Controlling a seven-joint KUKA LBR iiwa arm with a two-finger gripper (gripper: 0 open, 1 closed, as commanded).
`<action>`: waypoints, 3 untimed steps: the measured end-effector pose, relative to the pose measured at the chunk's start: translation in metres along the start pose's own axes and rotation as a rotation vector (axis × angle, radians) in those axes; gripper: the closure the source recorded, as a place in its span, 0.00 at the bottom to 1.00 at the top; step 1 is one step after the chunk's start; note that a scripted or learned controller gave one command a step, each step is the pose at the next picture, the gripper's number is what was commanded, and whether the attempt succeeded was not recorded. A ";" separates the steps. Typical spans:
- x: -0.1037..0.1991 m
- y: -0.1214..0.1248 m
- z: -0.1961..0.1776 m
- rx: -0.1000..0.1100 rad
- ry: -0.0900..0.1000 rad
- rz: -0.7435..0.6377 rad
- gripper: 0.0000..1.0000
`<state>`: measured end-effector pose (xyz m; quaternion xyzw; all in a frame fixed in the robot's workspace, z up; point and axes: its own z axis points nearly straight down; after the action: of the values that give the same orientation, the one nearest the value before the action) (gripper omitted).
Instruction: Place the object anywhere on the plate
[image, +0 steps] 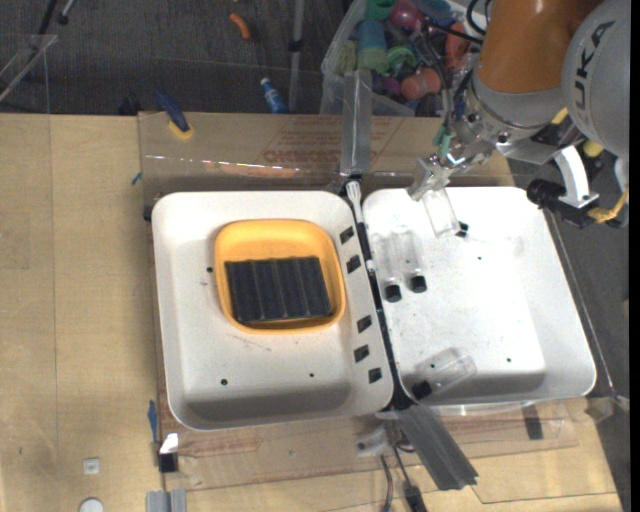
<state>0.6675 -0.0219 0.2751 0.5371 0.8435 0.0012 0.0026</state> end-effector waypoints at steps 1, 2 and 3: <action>0.006 0.003 0.002 0.003 0.002 -0.047 1.00; -0.005 -0.003 -0.008 0.000 0.000 -0.064 1.00; 0.005 0.003 -0.011 0.000 0.000 -0.119 1.00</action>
<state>0.6675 -0.0159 0.2859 0.4861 0.8739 0.0011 0.0030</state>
